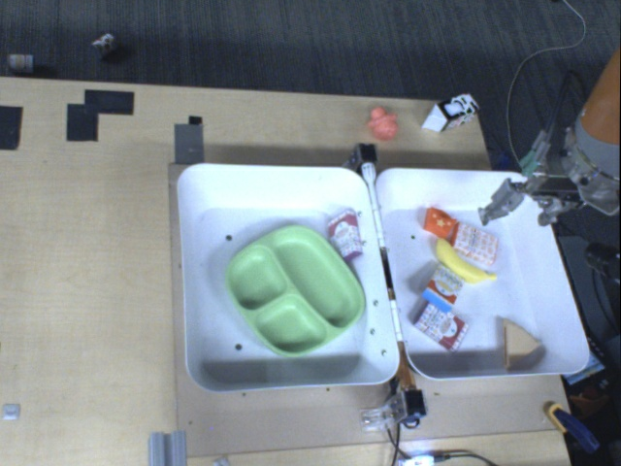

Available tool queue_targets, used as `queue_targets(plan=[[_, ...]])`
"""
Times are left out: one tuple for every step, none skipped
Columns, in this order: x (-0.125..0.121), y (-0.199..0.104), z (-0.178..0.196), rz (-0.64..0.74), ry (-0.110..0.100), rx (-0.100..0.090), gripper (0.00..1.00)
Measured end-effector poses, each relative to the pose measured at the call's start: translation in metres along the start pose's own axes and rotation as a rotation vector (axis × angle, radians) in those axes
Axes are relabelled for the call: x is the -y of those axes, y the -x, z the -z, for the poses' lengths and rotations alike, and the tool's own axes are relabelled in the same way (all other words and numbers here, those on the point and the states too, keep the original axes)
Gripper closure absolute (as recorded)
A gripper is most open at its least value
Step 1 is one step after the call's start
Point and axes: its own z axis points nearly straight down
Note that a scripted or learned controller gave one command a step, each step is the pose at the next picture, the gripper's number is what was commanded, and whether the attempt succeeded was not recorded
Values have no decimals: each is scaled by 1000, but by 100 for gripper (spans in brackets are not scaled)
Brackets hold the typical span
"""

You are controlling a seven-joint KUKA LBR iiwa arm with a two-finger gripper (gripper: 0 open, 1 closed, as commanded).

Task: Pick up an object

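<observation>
The gripper hangs over the upper right part of the right bin — its fingers spread apart, nothing between them. Below and left of it in that bin lie an orange packet, a pale patterned box and a banana, all close together. Further down sit a small can, a red-and-blue carton and a wooden wedge. The left bin holds a green divided plate — a small red packet just beside it.
</observation>
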Motion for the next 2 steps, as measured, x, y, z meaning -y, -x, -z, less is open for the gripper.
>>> queue_targets(plan=[[60,-39,-161,-2,-3,-1,0],[58,-39,-149,-2,5,0,100]])
